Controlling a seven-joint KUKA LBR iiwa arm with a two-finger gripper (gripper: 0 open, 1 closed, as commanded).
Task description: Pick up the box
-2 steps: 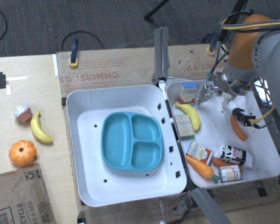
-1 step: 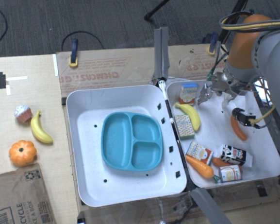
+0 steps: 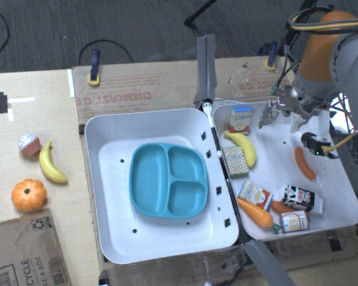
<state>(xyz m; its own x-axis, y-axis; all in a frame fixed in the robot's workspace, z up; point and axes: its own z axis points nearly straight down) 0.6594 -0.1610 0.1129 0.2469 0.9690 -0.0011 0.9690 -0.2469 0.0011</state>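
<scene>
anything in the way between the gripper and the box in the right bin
Nothing visible blocks it. The gripper hangs over the upper part of the right bin; bare bin floor lies between it and the box, with the banana off to the side.

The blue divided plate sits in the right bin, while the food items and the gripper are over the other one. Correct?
Not quite. The camera view shows the blue divided plate in the left bin, not the right one. The food items and the gripper are at the right bin.

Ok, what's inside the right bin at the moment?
The right bin holds a banana, sponge, sausage, carrot, jar, can and two small cartons. The arm covers its far corner.
</scene>
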